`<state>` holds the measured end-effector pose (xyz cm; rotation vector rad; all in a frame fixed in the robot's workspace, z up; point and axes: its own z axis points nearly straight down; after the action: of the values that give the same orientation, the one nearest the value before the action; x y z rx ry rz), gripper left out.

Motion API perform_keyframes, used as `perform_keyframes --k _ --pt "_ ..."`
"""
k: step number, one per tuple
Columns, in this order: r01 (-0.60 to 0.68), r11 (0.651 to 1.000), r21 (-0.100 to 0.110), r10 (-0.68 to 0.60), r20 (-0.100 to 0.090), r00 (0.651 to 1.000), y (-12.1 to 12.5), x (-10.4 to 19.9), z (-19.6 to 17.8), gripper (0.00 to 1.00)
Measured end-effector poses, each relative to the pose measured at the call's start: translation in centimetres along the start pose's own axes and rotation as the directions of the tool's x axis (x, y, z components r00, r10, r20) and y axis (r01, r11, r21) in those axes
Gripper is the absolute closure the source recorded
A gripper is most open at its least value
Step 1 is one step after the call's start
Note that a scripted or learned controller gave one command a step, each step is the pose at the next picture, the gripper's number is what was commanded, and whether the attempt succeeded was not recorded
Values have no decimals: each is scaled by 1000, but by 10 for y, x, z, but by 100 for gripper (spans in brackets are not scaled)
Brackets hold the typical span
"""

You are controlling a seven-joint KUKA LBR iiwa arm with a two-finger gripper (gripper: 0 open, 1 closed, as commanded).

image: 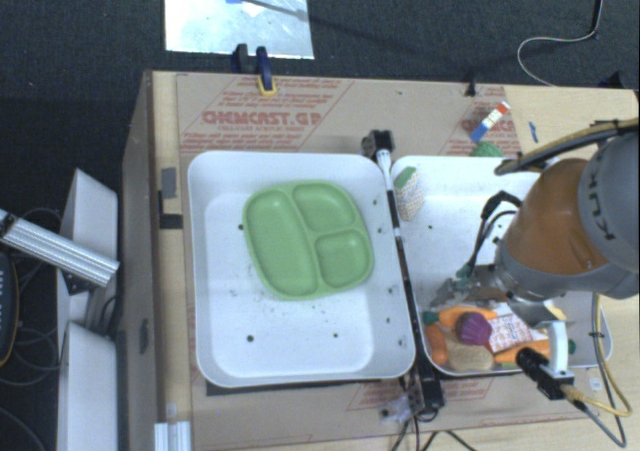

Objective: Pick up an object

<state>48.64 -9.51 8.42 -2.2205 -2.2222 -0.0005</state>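
So the grey KUKA arm with the orange band (560, 229) is reaching in from the right and hanging low over the near part of the right-hand shallow white bin (440, 209). Its bulky wrist is covering most of what's underneath, so the two-finger gripper (500, 304) is sitting somewhere right above the pile and I honestly can't tell how far it's open or whether it's got anything.

The pile itself is crowding the near-left corner of that bin: a round orange plastic piece (458, 318), a magenta-purple rounded chunk (475, 330) touching it, a tan bun-shaped lump (466, 356) just in front, and an orange carrot-like piece (518, 347) poking out to the right. All 4 are lying on the bin floor as far as I can see.

Up at the far-left corner of the same bin, a small white cup-shaped object with a green top (408, 191) is leaning against the wall.

The left-hand white bin (230, 339) is holding a light green 3-compartment plastic tray (308, 239), lying flat near the middle.
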Motion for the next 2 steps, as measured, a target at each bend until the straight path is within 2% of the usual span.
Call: perform_keyframes --k 1,2 --pt "2 1000 -4 -2 -1 1000 2 1 -11 100" --pt "2 1000 -4 -2 -2 1000 2 1 -11 0"
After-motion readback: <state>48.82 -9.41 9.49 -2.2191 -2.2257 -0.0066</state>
